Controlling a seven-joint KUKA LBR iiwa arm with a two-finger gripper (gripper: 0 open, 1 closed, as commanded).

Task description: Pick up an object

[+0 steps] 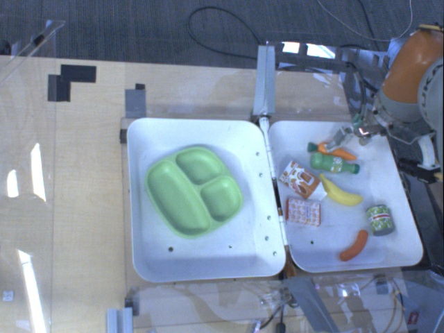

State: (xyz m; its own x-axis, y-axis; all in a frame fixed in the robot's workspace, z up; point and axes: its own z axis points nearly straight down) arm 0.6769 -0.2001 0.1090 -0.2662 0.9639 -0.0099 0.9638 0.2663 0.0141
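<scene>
The two-finger gripper (pixel 345 137) hangs at the far side of the right white bin (pixel 409 245), just above the small orange plastic carrot (pixel 341 151); I cannot tell its state. The carrot lies touching the green plastic bottle (pixel 333 164). It looks light, stiff and smooth, so it may slip; holding it across the middle seems best. Nearer lie a yellow banana (pixel 341 191), two small printed cartons (pixel 300 179), a green can (pixel 379 219) and a red sausage (pixel 354 245). The left bin (pixel 146 255) holds a green divided plate (pixel 194 190).

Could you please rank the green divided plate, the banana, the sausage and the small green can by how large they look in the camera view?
1. green divided plate
2. banana
3. sausage
4. small green can

Sausage and can look close, so their order is unsure.
</scene>
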